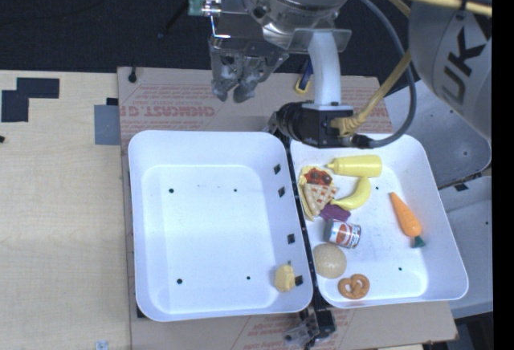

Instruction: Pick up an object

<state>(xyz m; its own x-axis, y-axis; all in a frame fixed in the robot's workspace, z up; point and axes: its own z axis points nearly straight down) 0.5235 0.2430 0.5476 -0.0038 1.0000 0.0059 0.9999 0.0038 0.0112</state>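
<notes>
Gripper (238, 83) above left bin (152, 180), finger state unclear. Cardboard (173, 103) print mirrored, unreadable. Arm (462, 35) lettering "UK" partly visible.

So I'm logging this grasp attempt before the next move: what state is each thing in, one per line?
claw: raised behind the bins, nothing seen held
yellow bottle: lying on its side, right bin
banana: lying flat against the waffle
carrot: lying flat, apart
small can: tipped on its side
pretzel: flat, near front rim
pale yellow lump: alone in left bin's corner
</notes>
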